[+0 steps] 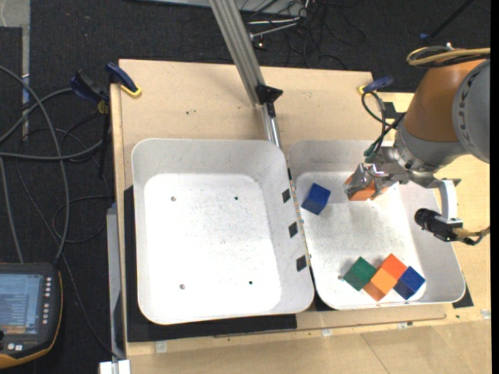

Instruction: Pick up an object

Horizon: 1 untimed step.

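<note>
A pale wooden bench [203, 100] sits on a dark floor strewn with black cables, with a grey metal strut [234, 33] slanting down from the top to the seam between 2 shallow white bins. The left bin [156, 170] is speckled with dark flecks. The right bin [444, 275] holds the blocks. A blue block [316, 198] lies alone near that bin's upper left, close to the divider. In the lower part of the same bin, 4 blocks sit bunched and touching: a green block [359, 273], an orange block [394, 266], another orange block [378, 285] just below it, and a dark blue block [408, 282] at the right end. The arm [444, 107] reaches in from the right, its orange band above the wrist, and the gripper [363, 184] hangs over the upper middle of the right bin. A small orange block [360, 192] shows at its tip, seemingly pinched there; whether it is lifted clear of the bin floor cannot be told. A handheld control pendant [27, 310] rests on the floor at the lower left.
</note>
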### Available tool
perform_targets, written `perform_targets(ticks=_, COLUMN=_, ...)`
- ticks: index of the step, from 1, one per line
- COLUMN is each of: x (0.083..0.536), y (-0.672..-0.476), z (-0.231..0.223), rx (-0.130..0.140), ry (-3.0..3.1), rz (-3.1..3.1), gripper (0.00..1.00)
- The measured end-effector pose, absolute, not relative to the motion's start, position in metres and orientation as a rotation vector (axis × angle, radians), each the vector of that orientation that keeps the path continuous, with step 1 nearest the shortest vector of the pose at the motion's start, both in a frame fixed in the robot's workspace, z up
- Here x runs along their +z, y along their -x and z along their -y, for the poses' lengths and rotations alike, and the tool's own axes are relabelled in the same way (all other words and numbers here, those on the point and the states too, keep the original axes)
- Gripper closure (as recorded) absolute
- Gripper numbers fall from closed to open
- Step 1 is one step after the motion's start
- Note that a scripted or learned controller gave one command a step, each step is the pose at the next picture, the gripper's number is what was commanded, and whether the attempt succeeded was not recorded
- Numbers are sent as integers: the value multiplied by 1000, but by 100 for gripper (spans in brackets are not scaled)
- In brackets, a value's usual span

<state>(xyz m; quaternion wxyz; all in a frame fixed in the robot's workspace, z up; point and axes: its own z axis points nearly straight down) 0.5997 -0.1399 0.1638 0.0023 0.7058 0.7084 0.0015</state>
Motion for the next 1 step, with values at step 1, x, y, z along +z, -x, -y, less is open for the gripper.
perform_targets(ticks=1, x=224, y=-605, z=132, rx=6, ry=-2212, rz=-2222, gripper=100)
